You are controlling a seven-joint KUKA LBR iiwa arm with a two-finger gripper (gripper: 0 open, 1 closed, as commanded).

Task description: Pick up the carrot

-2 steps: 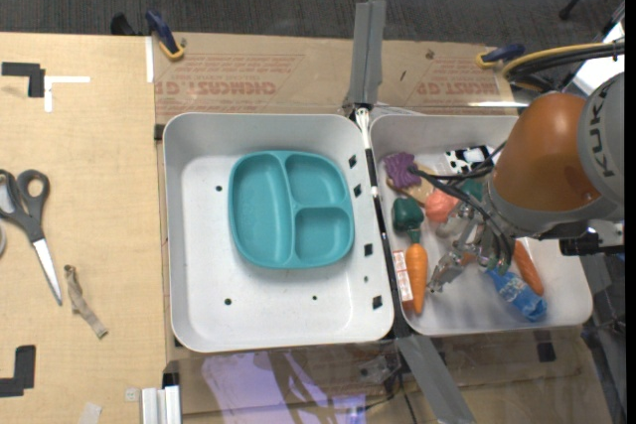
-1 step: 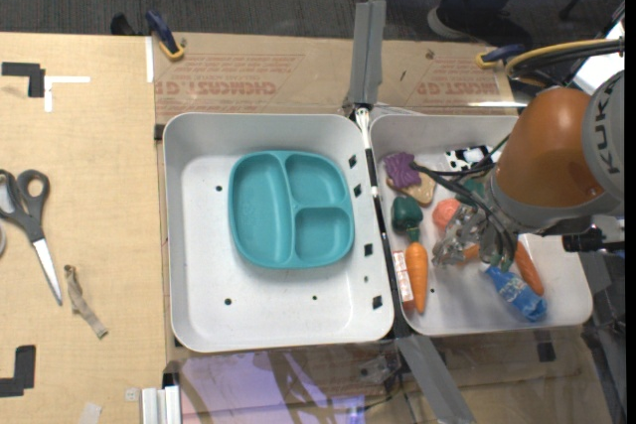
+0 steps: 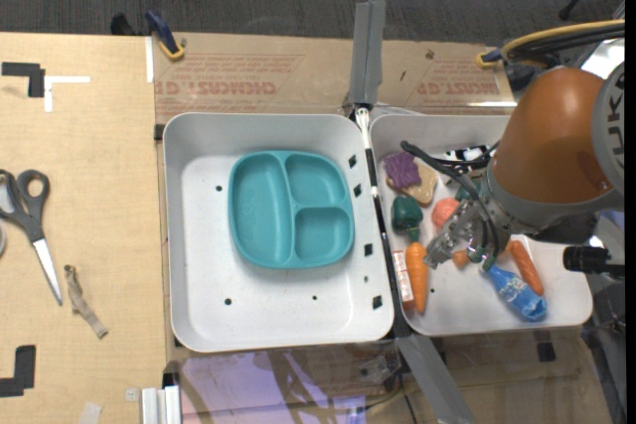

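An orange carrot (image 3: 416,279) lies lengthwise in the right bin (image 3: 566,313), close to its left wall and near the front. A second orange carrot-like piece (image 3: 527,265) lies to the right of it, beside a blue bottle (image 3: 518,294). My gripper (image 3: 465,241) hangs low over the middle of the right bin, between the two orange pieces and just right of and above the left carrot. A small orange bit shows right under the gripper. The arm's orange band and grey body hide the bin's back right part.
Purple grapes (image 3: 401,170), a tan piece (image 3: 426,185), a dark green item (image 3: 405,212) and a red-orange item (image 3: 444,211) crowd the right bin's left half. The left bin (image 3: 199,303) holds a teal divided plate (image 3: 293,210). Scissors (image 3: 30,223) lie on the wooden bench at far left.
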